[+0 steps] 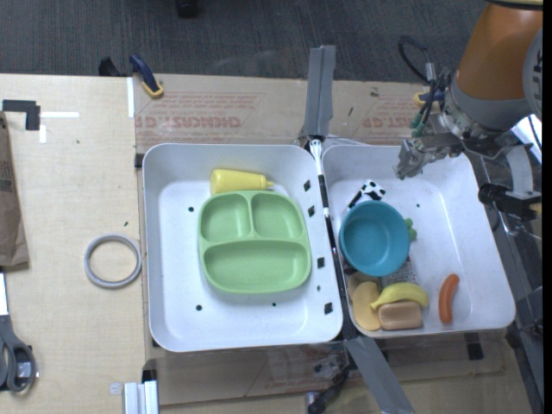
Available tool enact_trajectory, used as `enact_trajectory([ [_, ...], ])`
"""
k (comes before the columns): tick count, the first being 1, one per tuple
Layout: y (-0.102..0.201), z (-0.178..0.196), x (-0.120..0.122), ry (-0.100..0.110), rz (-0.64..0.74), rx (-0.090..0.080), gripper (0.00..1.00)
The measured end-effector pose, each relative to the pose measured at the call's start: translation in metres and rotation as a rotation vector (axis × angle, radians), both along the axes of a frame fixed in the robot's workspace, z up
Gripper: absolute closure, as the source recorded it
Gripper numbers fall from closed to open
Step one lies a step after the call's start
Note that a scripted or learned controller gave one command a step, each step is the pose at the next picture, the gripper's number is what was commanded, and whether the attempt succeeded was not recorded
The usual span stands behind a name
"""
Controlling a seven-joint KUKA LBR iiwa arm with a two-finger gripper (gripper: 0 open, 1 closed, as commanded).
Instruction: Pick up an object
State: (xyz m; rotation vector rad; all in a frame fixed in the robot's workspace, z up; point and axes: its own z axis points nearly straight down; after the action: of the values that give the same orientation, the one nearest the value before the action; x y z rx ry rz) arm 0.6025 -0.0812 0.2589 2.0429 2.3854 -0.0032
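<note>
Listing contents, left to right. Left bin (164,257): one green divided plate (254,241) with three compartments, lying flat near the middle; one yellow squeeze bottle (239,180) on its side, touching the plate's far edge.

Right bin (483,257): one blue bowl (374,238), upright, near the wall shared with the left bin; one small black-and-white item (369,191) just beyond the bowl's far rim (too small to identify); a bit of green (409,227) showing at the bowl's right side, mostly hidden. In the near corner, a cluster: one yellow banana (402,294) lying across a tan bread-like piece (400,316), with a pale yellow round slice (365,304) touching both on the left. One orange-red sausage (447,297), set apart to the right of the cluster, lying roughly lengthwise toward the near wall.

Arm: orange band (500,33) at the view's top right, grey wrist below it. Gripper (412,164) is over the far edge of the right bin, pointing down and left. Nothing is seen between its fingers; whether they are spread or pressed together cannot be told from this angle. It is well apart from the bowl and from the food cluster.

Bench outside the bins: one grey ring (112,260) left of the left bin; one blue-and-yellow clamp (147,76) at the far edge.
</note>
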Motion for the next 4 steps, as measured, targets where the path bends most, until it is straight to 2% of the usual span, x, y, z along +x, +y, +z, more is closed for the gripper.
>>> enact_trajectory([
  [1,0.009,0.045,0.002,0.000,0.046,0.000,1.00],
  [2,0.009,0.045,0.002,0.001,0.046,0.000,0.00],
  [3,-0.035,-0.039,-0.017,0.002,0.043,0.001,0.00],
  [4,-0.040,-0.101,0.006,0.001,0.074,0.001,0.00],
])
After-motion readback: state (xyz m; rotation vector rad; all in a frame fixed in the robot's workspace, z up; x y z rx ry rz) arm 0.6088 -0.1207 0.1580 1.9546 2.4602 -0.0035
